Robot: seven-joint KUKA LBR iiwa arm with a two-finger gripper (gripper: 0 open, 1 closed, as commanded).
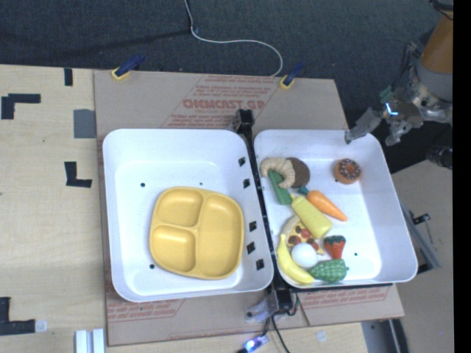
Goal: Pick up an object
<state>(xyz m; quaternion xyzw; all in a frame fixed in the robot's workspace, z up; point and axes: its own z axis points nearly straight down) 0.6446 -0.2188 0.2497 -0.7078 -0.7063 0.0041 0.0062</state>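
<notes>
Hovering at the upper right, outside the bins, the arm (441, 46) has not yet come down on anything, so the step in hand looks like the approach before a pick. The counter (44, 197) is pale wood, with a brown cardboard sheet (213, 101) laid over it and clipped at its far edge; beyond it lies dark carpet with a thin white cable (235, 41) trailing across.

On the cardboard sit the two bins, touching along their inner walls. The left bin (125, 153) holds a yellow divided plate (197, 232) and nothing else. The right bin (390, 219) carries the likely targets, crowded toward its left and near side: a banana (288, 263), a yellow block (310, 218), a carrot (326, 205), a croissant (276, 168) against a brown round piece (298, 170), a green piece (329, 271), a white egg (304, 255), a strawberry (335, 245). A small doughnut (346, 170) lies apart at the far right of the bin, nearest the arm.

The tool (375, 123) hangs just past that bin's far right corner; whether it is open or closed I cannot tell at this size. My judgement: the next move calls for travelling inward over the right bin and descending. The doughnut, standing free, seems the easiest pick; the crowded toys leave little room beside them.
</notes>
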